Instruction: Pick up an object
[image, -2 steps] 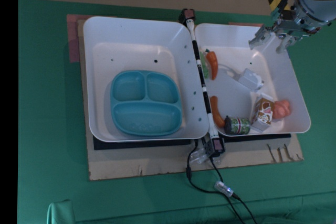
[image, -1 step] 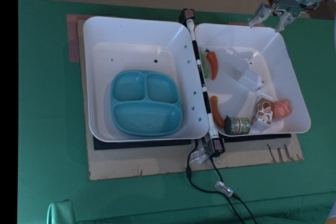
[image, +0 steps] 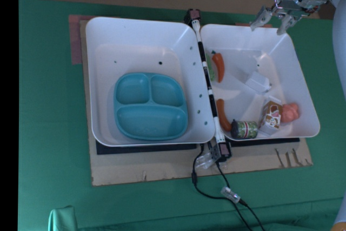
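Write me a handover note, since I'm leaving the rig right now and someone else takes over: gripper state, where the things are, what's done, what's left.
Gripper: fingers open, holding nothing, above the far rim of the right bin.
Right bin holds a carrot, a small white piece, a sausage, a dark can, a small carton and a pink item.
Left bin holds a teal divided plate.
Done: nothing picked up.
Left: descend, close on one object, lift it.
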`<state>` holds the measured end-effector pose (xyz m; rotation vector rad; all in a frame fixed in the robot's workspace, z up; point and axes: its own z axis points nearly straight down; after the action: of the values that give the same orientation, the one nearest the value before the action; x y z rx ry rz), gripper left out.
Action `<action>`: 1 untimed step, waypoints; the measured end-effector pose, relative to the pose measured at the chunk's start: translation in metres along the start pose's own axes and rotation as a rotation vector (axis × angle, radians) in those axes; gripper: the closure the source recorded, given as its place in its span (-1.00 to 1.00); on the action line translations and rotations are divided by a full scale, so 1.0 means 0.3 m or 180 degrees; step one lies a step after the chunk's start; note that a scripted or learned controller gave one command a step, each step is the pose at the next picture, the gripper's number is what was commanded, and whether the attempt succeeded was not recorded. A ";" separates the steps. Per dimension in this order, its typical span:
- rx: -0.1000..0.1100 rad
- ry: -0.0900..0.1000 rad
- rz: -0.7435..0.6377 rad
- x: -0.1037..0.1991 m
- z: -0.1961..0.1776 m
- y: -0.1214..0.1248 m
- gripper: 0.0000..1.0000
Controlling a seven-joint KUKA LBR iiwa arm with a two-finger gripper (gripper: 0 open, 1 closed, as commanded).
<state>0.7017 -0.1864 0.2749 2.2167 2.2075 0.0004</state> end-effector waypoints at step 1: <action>-0.0049 -0.0027 0.0013 -0.006 -0.067 0.008 1.00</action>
<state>0.7040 -0.1879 0.2949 2.2092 2.1910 0.0080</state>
